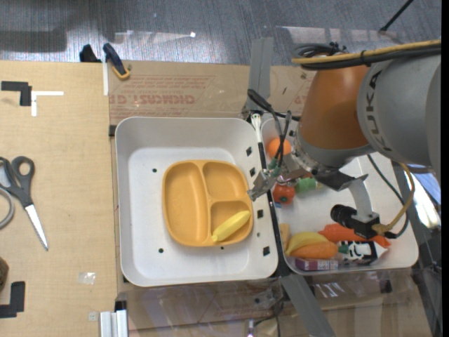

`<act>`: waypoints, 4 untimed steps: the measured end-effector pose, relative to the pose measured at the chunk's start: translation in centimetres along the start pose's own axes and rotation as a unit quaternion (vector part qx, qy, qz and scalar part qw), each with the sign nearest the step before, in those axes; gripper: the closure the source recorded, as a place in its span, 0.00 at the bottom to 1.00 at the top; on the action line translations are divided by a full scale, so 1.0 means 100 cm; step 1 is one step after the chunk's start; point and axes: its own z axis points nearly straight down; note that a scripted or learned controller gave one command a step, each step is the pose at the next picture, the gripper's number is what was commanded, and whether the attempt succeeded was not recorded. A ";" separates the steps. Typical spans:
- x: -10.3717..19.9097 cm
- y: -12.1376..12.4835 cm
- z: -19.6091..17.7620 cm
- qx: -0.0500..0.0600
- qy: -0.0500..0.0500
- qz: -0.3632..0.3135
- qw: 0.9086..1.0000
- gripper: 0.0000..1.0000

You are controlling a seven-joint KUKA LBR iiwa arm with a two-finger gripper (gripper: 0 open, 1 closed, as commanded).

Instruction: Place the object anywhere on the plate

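An orange-yellow divided plate (189, 201) lies in the left white bin (140, 258). A yellow banana-shaped piece (231, 225) rests in the plate's lower right compartment, reaching over its rim. My gripper (261, 182) hangs over the wall between the two bins, just off the plate's right edge and up and to the right of the yellow piece. I see nothing held in it. The grey arm with its orange band (337, 111) covers much of the right bin.
The right bin (400, 258) holds toy food: an orange ball (278, 147), a red piece (283, 194) right beside the gripper, a green piece (306, 184), a carrot (347, 233), a yellow piece (309, 243). Scissors (24, 195) lie on the bench at the left.
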 end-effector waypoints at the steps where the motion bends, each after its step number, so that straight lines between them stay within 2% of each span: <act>1: 0.000 0.000 0.000 0.000 0.000 0.000 1.000 0.00; 4: 0.000 0.000 0.000 0.000 0.000 0.000 1.000 0.00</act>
